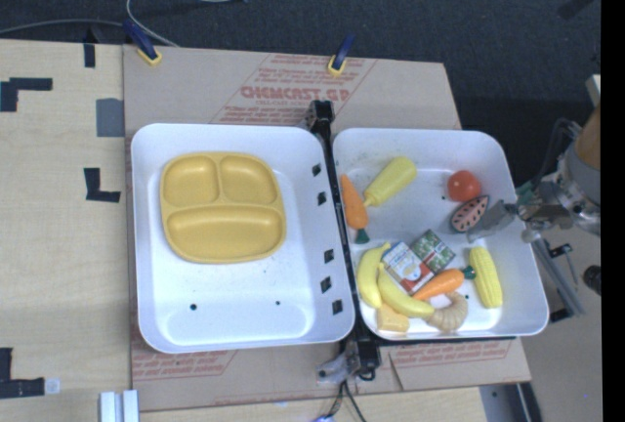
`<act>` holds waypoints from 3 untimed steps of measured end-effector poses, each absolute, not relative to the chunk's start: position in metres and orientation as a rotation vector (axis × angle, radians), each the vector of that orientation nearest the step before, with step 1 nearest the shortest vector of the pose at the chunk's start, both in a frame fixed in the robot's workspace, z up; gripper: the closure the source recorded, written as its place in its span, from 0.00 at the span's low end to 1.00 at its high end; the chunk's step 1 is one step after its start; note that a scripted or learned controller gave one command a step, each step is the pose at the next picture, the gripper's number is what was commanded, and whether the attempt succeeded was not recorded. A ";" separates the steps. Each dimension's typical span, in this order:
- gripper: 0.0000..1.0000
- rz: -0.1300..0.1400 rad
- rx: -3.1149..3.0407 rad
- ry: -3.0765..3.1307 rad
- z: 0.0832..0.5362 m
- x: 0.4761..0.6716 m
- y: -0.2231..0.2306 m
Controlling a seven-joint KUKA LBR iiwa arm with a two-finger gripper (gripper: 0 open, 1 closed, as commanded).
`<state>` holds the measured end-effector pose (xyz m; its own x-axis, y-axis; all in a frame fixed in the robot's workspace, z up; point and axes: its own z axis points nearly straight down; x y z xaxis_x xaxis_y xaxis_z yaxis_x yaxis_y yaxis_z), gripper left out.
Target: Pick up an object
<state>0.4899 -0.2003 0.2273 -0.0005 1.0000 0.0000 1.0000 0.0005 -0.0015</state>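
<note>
The nearest candidate for picking is the watermelon slice (470, 213), a small reddish wedge with dark seeds lying flat toward the right of the right bin (508, 166), just below the tomato (464, 184). To take it well, my judgement is that the gripper (508, 211) should come down squarely over the slice with its fingers straddling the narrow width, since so thin and flat a piece would slip from a glancing pinch, and should keep off the tomato and the corn cob (485, 275) at lower right. The gripper sits at the bin's right rim, just beside the slice; whether it is wide or narrow I cannot tell. Further left lie a yellow bottle (391, 180), a carrot (354, 203), bananas (376, 281) and a small carton (402, 264). The left bin (146, 244) carries a yellow divided plate (223, 206).
</note>
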 end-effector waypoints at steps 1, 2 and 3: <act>0.00 0.002 -2.218 -2.221 0.112 0.550 -0.207; 0.00 -0.004 -2.223 -2.228 0.087 0.622 -0.214; 0.00 -0.003 -2.222 -2.227 0.086 0.659 -0.187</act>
